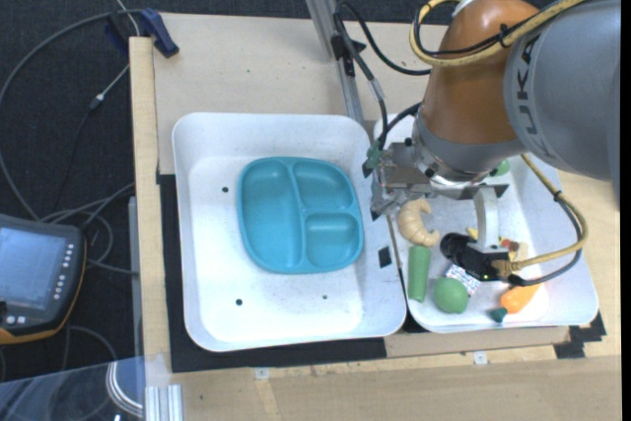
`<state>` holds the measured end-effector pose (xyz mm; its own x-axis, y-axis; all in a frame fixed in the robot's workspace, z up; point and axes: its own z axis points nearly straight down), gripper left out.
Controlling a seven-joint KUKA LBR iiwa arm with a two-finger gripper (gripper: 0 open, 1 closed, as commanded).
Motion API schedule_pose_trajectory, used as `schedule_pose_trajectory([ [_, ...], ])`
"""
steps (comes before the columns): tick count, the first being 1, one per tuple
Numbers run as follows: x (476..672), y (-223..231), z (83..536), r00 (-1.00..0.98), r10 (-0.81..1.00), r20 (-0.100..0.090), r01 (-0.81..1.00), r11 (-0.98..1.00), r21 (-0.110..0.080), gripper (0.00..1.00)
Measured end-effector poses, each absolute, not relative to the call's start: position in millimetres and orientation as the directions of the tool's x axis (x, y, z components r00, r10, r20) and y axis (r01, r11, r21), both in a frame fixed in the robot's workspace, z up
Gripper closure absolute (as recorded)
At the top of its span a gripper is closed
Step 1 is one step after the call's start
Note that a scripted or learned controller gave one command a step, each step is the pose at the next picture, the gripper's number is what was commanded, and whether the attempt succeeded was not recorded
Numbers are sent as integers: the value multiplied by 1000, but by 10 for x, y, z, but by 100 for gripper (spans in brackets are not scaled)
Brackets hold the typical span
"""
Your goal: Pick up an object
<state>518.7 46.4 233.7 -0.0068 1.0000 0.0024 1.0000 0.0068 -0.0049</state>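
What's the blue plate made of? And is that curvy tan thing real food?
The blue plate looks like hard plastic: one even colour, moulded compartments, a smooth, faintly shiny surface. The curvy tan thing looks like a toy croissant, probably plastic or rubber, because its surface is smooth and evenly coloured. It is too small to be sure.

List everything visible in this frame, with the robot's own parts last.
Left shallow plastic bin: one, white, bench left
Right shallow plastic bin: one, white, bench right
Divided plastic plate: one, teal, middle of left bin
Curved croissant-like toy: one, beige, right bin
Cucumber-like cylinder: one, green, below the beige toy
Round ball: one, green, right bin's near edge
Carrot-like toy: one, orange, right of ball
Robot arm: one, grey and orange, over right bin
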Motion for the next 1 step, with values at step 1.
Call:
schedule_pose_trajectory([
  [1,5151,939,2392,-6,1000,2,1000,6,0,100],
])
